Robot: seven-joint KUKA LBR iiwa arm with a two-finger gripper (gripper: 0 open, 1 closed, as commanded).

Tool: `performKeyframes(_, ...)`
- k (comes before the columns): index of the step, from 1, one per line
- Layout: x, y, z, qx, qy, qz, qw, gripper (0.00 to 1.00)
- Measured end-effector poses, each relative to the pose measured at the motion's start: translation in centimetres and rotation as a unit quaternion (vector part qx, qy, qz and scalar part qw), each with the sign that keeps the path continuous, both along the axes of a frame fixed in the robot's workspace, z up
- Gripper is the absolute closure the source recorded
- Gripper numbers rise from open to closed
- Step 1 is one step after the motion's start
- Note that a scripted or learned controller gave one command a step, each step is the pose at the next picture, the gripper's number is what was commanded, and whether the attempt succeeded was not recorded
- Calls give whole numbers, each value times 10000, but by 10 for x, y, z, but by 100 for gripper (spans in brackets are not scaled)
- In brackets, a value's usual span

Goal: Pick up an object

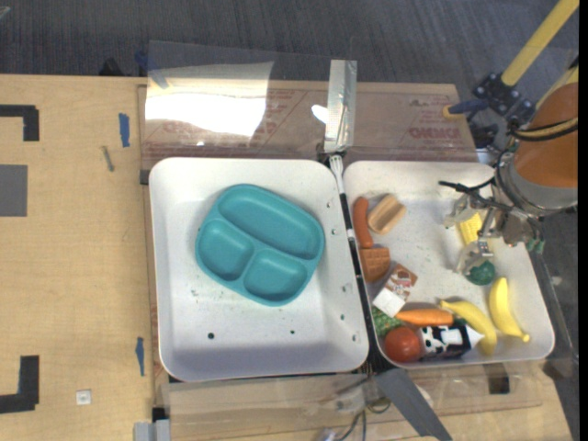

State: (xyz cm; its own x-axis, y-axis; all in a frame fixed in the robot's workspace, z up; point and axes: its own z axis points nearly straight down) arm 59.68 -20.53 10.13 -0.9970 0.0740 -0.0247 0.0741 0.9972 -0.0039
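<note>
Left bin [175,338] carries a teal plate [260,243]; right bin [542,338] carries the food. The gripper [480,246] hangs above a small green piece [481,271], directly beneath it, bananas [501,309] just beyond. Whether it has hold of anything, I cannot tell.

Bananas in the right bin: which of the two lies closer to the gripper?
The banana by the right wall, lying just below the gripper. The other banana lies further left, beside the carrot.

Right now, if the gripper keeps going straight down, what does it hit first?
Probably the small green object directly under the gripper in the right bin; the yellow piece is beside it. Depth is unclear.
</note>
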Motion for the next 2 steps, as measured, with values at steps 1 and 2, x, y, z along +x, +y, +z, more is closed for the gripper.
performKeyframes(1,-14,-9,-12,23,65,-33,10000,0)
performKeyframes(2,-10,-9,1,-3,-6,-26,10000,100)
